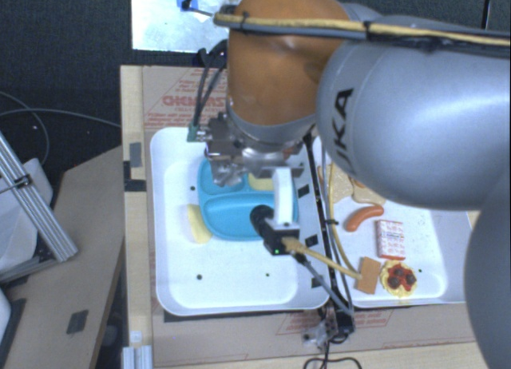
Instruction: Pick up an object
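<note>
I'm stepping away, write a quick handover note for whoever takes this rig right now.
Gripper: low over the left bin, above the blue dish; grip state not visible.
Left bin: blue dish, pale yellow piece by its left edge.
Right bin: sausage, red-and-white packet, small pizza, brown block.
Done: no pick confirmed.
Left: grasp and lift one object.

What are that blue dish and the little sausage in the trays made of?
The blue dish looks like moulded plastic: even colour, smooth, softly shiny. The sausage is probably toy plastic or rubber, judging by its glossy orange-red skin, though the view is too coarse to be sure.
</note>
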Robot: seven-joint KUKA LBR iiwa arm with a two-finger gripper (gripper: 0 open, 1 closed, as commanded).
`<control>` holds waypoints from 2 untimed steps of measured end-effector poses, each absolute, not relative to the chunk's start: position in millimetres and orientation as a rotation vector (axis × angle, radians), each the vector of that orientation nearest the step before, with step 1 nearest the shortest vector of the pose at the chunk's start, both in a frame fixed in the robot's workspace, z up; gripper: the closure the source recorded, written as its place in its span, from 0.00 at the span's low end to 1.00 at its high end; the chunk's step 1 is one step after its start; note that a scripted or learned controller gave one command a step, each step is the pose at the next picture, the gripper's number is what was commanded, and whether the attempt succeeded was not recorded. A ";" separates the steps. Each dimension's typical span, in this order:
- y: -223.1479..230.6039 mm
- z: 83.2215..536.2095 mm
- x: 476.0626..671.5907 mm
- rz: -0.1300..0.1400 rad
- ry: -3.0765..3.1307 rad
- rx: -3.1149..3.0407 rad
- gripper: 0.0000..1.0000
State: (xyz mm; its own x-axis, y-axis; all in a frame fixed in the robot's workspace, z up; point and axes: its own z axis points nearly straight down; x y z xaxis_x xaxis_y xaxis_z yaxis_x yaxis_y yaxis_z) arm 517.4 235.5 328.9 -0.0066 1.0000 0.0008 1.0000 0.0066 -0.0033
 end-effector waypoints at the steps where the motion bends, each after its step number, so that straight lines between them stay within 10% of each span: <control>1: 234.3 465.9 576.1 -0.024 -2.232 -2.221 1.00; 2: 214.7 382.3 638.2 -0.002 -2.221 -2.224 1.00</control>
